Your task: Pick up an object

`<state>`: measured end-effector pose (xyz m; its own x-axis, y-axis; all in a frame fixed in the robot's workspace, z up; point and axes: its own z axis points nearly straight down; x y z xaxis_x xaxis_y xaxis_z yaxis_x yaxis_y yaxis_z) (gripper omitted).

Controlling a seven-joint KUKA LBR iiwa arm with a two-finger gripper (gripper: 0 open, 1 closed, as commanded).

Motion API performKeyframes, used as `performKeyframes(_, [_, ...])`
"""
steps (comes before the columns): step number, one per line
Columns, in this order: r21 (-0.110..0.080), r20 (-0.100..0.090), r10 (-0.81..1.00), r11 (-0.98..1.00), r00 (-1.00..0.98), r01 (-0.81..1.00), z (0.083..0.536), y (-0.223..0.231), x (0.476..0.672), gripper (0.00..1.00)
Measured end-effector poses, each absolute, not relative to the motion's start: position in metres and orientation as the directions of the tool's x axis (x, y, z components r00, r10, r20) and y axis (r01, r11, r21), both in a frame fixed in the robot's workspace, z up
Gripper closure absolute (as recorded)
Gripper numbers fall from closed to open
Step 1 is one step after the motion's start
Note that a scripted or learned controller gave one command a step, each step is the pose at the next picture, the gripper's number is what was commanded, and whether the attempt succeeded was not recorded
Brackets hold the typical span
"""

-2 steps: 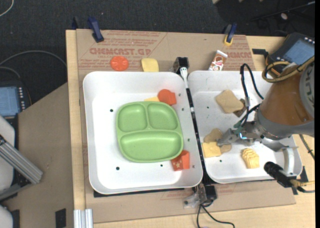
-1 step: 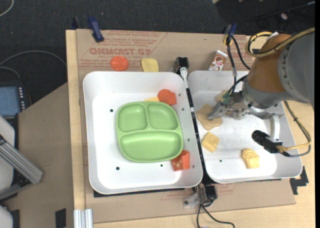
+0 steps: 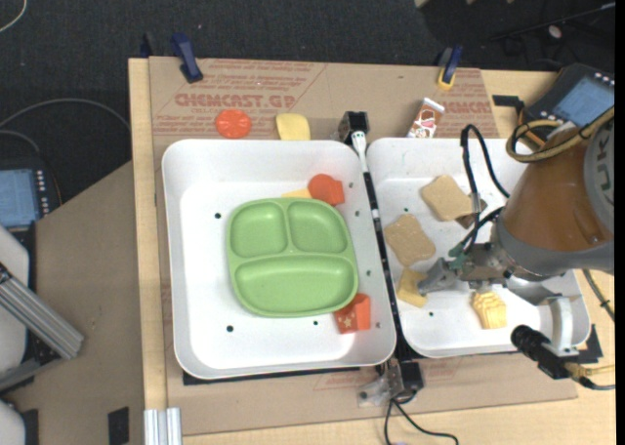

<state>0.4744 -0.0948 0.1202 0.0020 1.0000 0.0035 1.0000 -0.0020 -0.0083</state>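
The gripper (image 3: 430,279) hung low in the right bin (image 3: 444,341), reaching for the yellow wedge (image 3: 411,289) beside the tan cracker (image 3: 407,239), which looked like the approach; next it needed to close squarely.

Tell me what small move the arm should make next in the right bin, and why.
Probably a short descent onto the yellow wedge. The gripper sits low in the right bin right beside that piece, and nothing shows between its fingers. The tan slice lies just above it, so a straight drop, not a sideways sweep, seems safest. I cannot tell how wide the fingers stand.
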Motion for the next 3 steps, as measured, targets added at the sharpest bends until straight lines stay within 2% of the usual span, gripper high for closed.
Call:
performKeyframes(1, [0.012,-0.007,1.000,-0.001,0.001,1.000,0.166,-0.164,0.558,0.00])
performKeyframes(2, [0.004,0.000,1.000,0.007,-0.007,1.000,0.102,-0.120,0.640,0.00])
performKeyframes(3, [0.018,-0.002,1.000,0.002,-0.002,1.000,0.092,-0.144,0.639,0.00])
